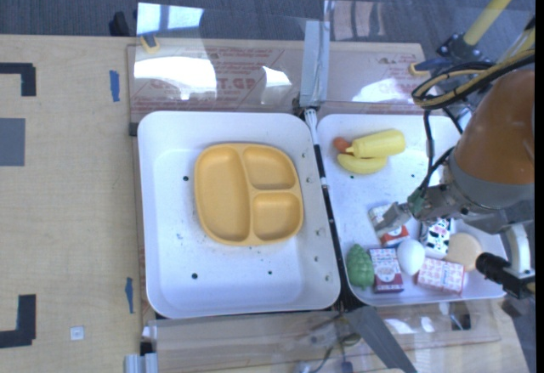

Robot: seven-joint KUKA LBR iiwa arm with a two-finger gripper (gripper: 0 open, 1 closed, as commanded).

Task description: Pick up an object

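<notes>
Grey carpet lay beyond a pale wooden table (68, 218) that carried two shallow white bins side by side. Low over the right bin (340, 193) hung the hand (393, 223), its metal tip among the clutter; whether it was spread or pressed together could not be told, and nothing showed as gripped, so the pick looked unfinished, with the lift and probably the grasp itself left to do. Just beside the hand sat a white egg (410, 257) and a red-and-white carton (388, 269), with a green vegetable (359, 266) a little farther out and another small box (440, 275) on the opposite side. Well beyond the hand lay a yellow banana (371, 153). Farthest off, the left bin (161, 218) held a yellow divided plate (248, 193). Behind the hand the grey arm (501, 150) with its orange band slanted down from the right, wrist bent toward the bin floor.
</notes>
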